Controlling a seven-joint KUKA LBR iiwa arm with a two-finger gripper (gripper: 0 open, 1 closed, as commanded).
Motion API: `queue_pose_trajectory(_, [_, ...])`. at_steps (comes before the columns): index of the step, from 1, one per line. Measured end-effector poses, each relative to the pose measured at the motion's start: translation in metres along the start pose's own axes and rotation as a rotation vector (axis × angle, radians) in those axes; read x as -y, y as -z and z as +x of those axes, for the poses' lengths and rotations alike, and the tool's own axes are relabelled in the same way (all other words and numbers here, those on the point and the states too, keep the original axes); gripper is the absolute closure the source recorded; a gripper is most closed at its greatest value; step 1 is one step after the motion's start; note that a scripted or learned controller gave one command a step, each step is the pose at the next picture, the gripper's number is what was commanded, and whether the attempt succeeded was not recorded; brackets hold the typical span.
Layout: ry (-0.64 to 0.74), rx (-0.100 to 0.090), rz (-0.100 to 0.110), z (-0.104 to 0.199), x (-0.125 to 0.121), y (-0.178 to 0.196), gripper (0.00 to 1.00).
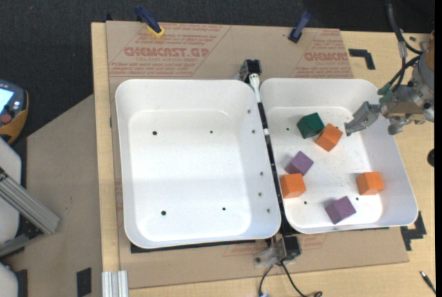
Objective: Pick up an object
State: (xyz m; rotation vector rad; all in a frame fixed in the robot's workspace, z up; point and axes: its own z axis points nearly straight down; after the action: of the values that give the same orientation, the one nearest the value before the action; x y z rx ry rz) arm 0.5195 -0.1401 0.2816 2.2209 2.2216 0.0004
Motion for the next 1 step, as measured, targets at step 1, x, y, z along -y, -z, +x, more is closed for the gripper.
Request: queue_pose_trajectory(1, [0.002,-0.003,0.010,0.0110,-0.0298,-0.1301,0.00])
